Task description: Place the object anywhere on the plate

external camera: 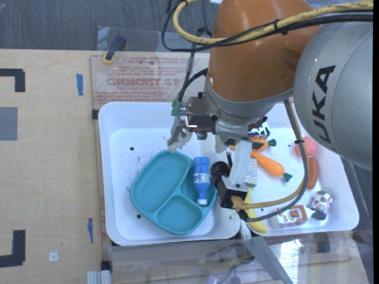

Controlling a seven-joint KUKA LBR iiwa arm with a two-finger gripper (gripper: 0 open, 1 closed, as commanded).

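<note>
So the teal plastic divided plate [169, 191] is sitting in the left white bin [112, 152], tilted a bit toward the near right corner. A small blue plastic bottle with a white label [202, 181] is lying along the plate's right rim, cap end pointing near, partly over the edge. I'm guessing that's the object for the task, and if so it's basically sitting on the plate already, just barely.

The gripper [198, 136] is hanging just past the far edge of the plate, under the big orange wrist band [260, 34]. Its jaws look to be standing apart with nothing between them, one grey fingertip [176, 139] pointing down near the plate's far rim.

The right white bin [349, 212] is holding other stuff: an orange toy carrot [269, 163], a yellow banana-like thing [253, 220] and a small printed box [291, 216].

Hard-to-see bits: the arm is blocking most of the far side of both bins, so the second jaw is mostly buried under the wrist hardware and cables. The items at the near right are too small for me to name confidently.
</note>
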